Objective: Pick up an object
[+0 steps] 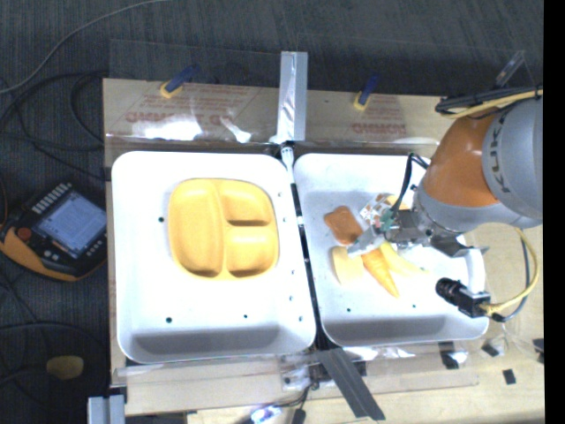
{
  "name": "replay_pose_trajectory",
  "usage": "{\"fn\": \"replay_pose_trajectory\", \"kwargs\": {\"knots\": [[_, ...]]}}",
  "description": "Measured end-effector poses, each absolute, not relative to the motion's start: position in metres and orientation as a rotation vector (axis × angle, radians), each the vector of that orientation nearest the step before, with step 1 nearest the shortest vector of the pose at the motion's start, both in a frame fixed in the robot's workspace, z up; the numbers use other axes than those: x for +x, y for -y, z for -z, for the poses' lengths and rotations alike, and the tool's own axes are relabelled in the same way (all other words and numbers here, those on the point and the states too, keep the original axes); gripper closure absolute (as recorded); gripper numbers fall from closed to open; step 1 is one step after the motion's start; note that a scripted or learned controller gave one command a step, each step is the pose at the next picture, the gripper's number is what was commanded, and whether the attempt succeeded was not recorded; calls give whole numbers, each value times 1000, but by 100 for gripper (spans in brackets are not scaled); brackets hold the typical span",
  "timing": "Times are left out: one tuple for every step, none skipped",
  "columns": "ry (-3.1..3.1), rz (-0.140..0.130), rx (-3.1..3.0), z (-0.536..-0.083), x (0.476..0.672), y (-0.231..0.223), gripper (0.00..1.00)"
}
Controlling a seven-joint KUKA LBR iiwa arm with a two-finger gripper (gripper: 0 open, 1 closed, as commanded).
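Grey arm lettered "KUKA"; gripper over orange food pieces, grip state unclear, at three o'clock.

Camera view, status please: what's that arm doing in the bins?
Gripper low in right bin, over the orange pieces. Nothing seen held. Yellow tray sits in left bin, untouched.

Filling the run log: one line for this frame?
arm: over right bin | gripper: low among orange pieces, grasp unconfirmed | brown piece: beside it | yellow divided tray: left bin
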State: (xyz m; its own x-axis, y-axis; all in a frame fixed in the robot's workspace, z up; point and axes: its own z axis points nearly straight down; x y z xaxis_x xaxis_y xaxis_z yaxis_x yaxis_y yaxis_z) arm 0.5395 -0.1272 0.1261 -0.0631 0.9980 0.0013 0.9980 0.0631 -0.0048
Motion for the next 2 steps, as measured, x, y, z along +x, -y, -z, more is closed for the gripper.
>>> {"fn": "replay_pose_trajectory", "kwargs": {"knots": [[2018, 8, -2410, -88, 545, 172, 0], [1960, 26, -2442, -90, 607, 202, 0]]}}
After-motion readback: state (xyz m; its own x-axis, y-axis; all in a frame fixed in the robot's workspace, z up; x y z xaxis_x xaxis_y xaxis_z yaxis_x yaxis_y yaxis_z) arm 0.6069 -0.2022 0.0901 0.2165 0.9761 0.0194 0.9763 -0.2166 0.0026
